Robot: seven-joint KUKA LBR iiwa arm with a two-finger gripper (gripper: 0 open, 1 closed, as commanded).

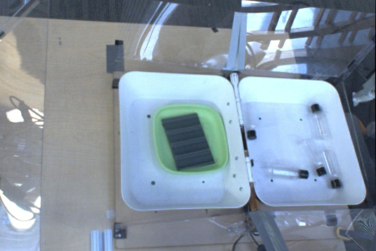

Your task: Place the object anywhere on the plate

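Claw state: cannot tell.

Left bin (132, 185): shallow, white, glossy plastic, with rounded corners. A lime-green plate (218, 144), square with soft rounded corners and a raised rim, sits near the bin's centre. A dark grey block (187, 141) lies flat on the plate. It is rectangular and matte, with ribs running across its width. It is turned slightly off the plate's edges and sits wholly inside the rim.

Right bin (282, 97): same white shell, touching the left bin along the middle seam. One clear vial with a black cap (288, 173) lies on its side near the front edge. More clear, black-capped vials (322, 123) lie along the right side, down towards the front right corner. A small black piece (251, 134) sits against the left edge; its kind is too small to tell.

Bench (76, 126): pale wood grain with clear, reflective sheeting.
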